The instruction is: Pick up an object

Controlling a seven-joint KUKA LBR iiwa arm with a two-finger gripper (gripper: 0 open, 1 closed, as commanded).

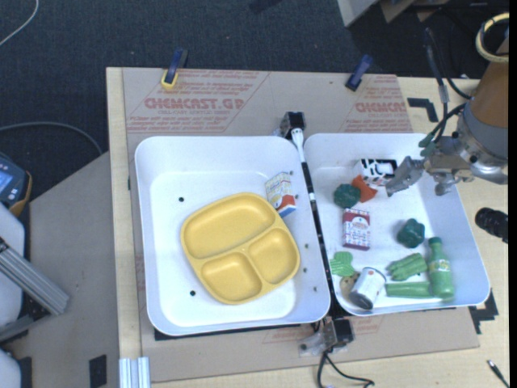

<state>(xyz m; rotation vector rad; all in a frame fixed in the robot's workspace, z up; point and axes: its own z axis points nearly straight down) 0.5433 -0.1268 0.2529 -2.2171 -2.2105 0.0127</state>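
Note:
My gripper (422, 181) hangs over the back right part of the right bin (477, 253), open, with nothing between its fingers. Its left finger (401, 176) is just right of a black-and-white patterned item (376, 168) and an orange piece (367, 189). A dark green object (348, 195) lies beside those. Further forward are a red box (356, 228), a round dark green object (411, 233), a green bottle (439, 268), long green pieces (408, 277), a white cup on its side (367, 287) and a light green item (342, 263).
The left bin (153, 217) holds a yellow divided plate (239, 247) and a small carton (281, 191) near its right wall. A black cable runs along the seam between the bins. Clamps sit at the bench's back edge.

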